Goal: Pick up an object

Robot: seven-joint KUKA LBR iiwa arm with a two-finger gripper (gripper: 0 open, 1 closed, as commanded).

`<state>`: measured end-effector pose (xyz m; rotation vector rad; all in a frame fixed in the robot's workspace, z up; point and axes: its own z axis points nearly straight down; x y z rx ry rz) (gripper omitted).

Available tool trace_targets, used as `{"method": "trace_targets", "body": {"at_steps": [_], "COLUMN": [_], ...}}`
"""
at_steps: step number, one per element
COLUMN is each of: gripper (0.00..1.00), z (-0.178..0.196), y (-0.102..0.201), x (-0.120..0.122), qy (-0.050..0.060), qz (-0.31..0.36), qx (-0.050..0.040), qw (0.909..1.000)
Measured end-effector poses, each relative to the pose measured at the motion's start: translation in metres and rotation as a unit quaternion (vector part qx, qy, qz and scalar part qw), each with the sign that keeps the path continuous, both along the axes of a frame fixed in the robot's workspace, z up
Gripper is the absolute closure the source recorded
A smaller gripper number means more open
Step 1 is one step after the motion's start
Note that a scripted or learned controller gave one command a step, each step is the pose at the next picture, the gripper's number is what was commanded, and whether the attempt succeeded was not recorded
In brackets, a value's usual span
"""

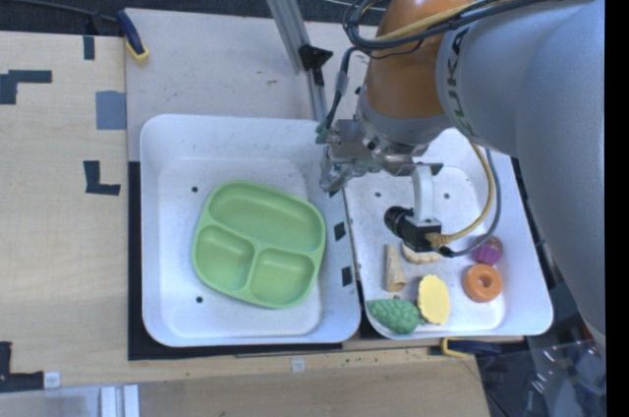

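Since the ring (pixel 471 284) looks light, stiff and perhaps slippery, it is best taken across one side; the state of the gripper (pixel 336 171) cannot be told.

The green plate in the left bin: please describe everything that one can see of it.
The green plate is pale green and looks like smooth plastic, with rounded corners and a raised rim. Ridges divide it into three sections: one long, two smaller. It lies flat, face up, turned askew, on the floor of the left bin, near its middle. Only the bin touches it.
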<state>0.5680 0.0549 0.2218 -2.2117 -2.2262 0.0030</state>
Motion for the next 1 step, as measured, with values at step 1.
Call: {"method": "trace_targets", "body": {"at_steps": [1], "gripper": [1.00], "z": [-0.0071], "y": [0.0445], "x": [-0.0248], "qy": [0.000], "qz": [0.000], "qx": [-0.0002], "qw": [1.0000]}}
